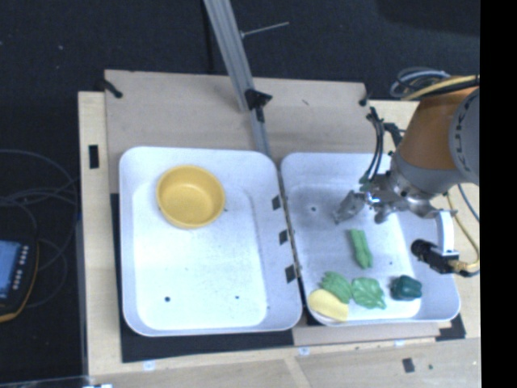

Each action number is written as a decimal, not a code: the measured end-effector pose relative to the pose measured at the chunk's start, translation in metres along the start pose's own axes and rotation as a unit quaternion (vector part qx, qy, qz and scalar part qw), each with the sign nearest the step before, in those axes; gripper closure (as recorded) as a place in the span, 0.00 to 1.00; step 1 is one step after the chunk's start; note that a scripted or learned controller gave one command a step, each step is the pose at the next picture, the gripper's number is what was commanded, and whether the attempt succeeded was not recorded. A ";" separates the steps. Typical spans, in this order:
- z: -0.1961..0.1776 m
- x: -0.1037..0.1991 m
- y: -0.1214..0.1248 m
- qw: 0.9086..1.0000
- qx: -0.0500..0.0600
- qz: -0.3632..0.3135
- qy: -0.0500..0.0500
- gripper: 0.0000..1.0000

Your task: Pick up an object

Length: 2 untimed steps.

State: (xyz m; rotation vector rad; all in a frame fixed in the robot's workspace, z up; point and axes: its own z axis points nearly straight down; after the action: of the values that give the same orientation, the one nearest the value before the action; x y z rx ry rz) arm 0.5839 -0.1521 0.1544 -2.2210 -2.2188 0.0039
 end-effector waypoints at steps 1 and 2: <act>0.052 0.000 -0.001 1.000 0.000 0.000 0.000 0.00; 0.039 0.000 0.001 1.000 -0.003 0.000 0.001 1.00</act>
State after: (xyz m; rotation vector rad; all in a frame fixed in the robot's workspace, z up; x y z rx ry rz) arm 0.5845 -0.1526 0.1151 -2.2237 -2.2205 -0.0033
